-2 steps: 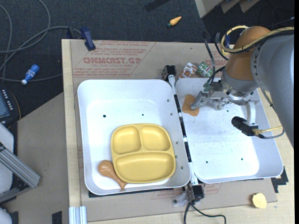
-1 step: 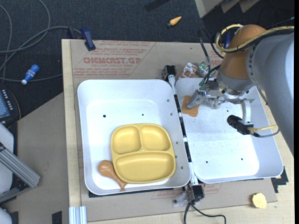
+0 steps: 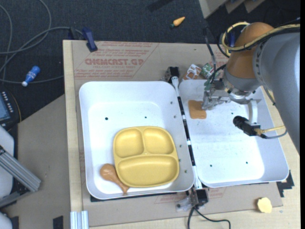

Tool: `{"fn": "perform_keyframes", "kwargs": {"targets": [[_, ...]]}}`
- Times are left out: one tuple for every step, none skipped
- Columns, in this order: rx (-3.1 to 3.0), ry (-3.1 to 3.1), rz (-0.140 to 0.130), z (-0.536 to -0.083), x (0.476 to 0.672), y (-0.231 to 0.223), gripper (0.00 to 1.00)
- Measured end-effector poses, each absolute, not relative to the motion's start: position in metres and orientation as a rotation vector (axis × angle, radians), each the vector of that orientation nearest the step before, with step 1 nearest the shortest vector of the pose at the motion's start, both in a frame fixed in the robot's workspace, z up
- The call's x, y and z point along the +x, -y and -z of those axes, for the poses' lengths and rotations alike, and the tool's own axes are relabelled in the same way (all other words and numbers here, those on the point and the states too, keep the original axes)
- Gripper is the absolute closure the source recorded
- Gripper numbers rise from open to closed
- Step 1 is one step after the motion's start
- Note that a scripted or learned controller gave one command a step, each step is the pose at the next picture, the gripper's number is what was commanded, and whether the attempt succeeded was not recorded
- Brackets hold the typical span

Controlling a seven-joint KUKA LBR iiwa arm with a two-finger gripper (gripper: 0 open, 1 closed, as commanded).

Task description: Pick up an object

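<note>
A brown board-topped bench (image 3: 119, 61) carries two shallow white bins, the left bin (image 3: 90, 128) and right bin (image 3: 238, 171), side by side; a yellow lump (image 3: 264, 204) lies near the front right corner.

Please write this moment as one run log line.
arm: over right bin | tool: low, at brown flat piece | grasp: unconfirmed | left bin: yellow divided tray, drumstick toy
</note>
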State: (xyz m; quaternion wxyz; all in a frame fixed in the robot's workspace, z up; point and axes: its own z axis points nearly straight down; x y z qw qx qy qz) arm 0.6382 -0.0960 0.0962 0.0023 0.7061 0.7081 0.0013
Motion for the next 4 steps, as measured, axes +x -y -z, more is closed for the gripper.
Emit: {"fn": "perform_keyframes", "kwargs": {"targets": [[2.231,-2.223,0.007,-0.083,0.57,0.105,1.0],[2.223,-2.222,0.001,-0.084,0.573,0.104,0.0],[2.212,-2.221,-0.008,-0.086,0.661,0.096,0.0],[2.218,-2.221,-0.002,-0.085,0.665,0.096,0.0]]}}
